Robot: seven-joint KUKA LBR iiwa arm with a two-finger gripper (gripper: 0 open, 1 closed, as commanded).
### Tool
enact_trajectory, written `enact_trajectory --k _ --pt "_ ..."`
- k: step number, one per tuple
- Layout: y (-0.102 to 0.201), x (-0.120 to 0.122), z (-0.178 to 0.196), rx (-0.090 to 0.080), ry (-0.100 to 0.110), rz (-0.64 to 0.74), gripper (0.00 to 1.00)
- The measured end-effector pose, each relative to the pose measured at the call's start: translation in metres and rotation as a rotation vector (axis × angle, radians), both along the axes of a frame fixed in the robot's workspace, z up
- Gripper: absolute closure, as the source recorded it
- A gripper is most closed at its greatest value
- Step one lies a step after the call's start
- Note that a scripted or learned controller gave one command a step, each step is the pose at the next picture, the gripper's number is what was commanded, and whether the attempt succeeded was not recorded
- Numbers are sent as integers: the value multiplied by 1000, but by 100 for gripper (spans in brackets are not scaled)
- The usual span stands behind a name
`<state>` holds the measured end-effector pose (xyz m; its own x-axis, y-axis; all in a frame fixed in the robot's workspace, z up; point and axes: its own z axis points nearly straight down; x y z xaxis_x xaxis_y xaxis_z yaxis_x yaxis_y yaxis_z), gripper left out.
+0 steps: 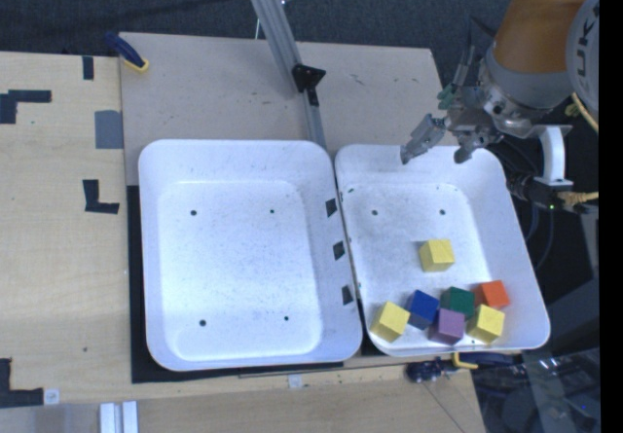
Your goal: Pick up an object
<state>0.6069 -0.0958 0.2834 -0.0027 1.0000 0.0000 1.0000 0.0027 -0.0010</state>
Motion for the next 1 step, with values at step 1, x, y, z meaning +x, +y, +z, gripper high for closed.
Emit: enact_trajectory --k 1 --pt "0 0 0 0 1 0 0"
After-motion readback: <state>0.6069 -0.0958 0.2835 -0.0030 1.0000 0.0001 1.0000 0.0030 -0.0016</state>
